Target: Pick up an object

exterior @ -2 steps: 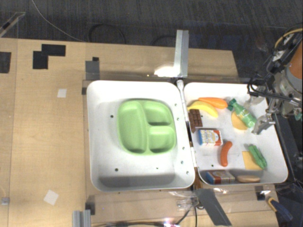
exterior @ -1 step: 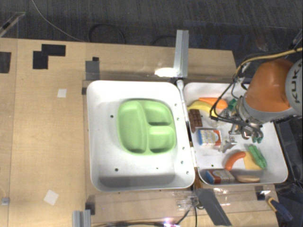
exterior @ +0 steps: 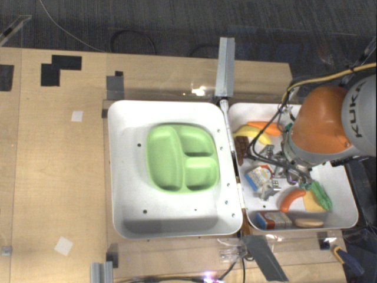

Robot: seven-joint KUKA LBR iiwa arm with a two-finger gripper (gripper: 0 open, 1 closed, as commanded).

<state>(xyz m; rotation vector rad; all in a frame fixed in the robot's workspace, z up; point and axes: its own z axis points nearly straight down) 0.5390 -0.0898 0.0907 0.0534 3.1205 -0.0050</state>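
The right bin (exterior: 351, 208) holds several small objects. A yellow and orange toy (exterior: 259, 130) lies at its back left, with a brown piece (exterior: 242, 144) beside it. A blue and white packet (exterior: 255, 176) sits mid-left. An orange carrot-like piece (exterior: 291, 198), a yellow piece (exterior: 314, 203) and a green piece (exterior: 321, 191) lie toward the front right. Along the front wall lie a red and white box (exterior: 273, 220) and a tan piece (exterior: 309, 221). My gripper (exterior: 273, 183) hangs low over the bin's middle, just right of the packet, with the orange wrist band (exterior: 318, 122) above it.
The left bin (exterior: 126, 214) holds a light green divided plate (exterior: 181, 157). A metal bar (exterior: 225, 69) stands behind the divide between the bins. Cables (exterior: 321, 78) run from the arm past the right bin's back edge. Wooden bench (exterior: 53, 170) lies to the left.
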